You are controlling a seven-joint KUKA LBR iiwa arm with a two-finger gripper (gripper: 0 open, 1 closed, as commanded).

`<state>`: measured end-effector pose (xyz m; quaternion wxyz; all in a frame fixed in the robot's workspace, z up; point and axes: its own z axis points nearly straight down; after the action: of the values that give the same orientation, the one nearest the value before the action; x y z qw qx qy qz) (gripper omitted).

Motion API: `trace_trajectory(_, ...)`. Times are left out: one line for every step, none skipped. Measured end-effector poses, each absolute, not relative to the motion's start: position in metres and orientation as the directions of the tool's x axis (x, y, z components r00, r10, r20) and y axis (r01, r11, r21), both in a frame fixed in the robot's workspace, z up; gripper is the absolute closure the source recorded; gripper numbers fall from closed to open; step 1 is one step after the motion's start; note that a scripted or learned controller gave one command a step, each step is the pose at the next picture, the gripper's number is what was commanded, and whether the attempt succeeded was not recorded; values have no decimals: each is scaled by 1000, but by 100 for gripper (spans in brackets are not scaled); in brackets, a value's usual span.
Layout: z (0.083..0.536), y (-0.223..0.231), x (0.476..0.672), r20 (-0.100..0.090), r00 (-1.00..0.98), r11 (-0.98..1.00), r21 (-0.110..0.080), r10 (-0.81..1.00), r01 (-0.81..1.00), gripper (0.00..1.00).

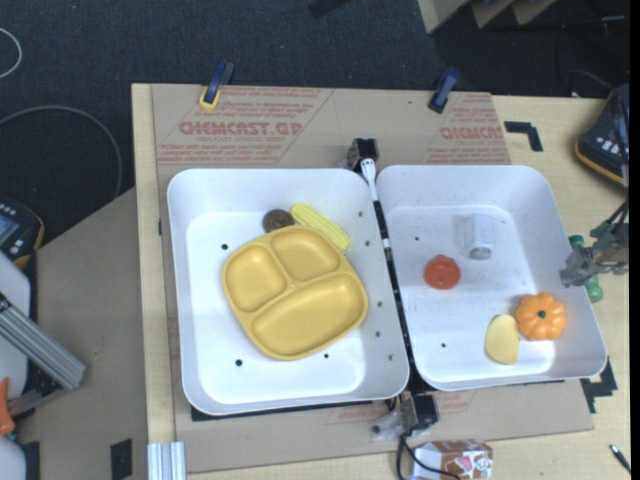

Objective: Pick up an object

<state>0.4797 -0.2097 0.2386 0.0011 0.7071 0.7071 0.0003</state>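
Two white bins on the tabletop [300, 118]: left bin [190, 268] holds a stiff yellow divided plate [295, 293]; near the right bin's [530, 193] front-right corner, a small, light orange pumpkin [541, 315], graspable across its sides; claw [585, 263] state indiscernible.

Gripper [585, 265] sits at the right bin's [520, 183] right rim, with the pumpkin [541, 315] just beside it, lemon [503, 339] touching that. Farther left lie the tomato [442, 272] and cup [476, 236]. Well beyond, the left bin [200, 268] holds the divided plate [293, 290], banana [320, 226] at its far edge.
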Motion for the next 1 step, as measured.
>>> trace_trajectory(235, -139, 504, 3, -9, 9, 1, 1000, 1000, 100)
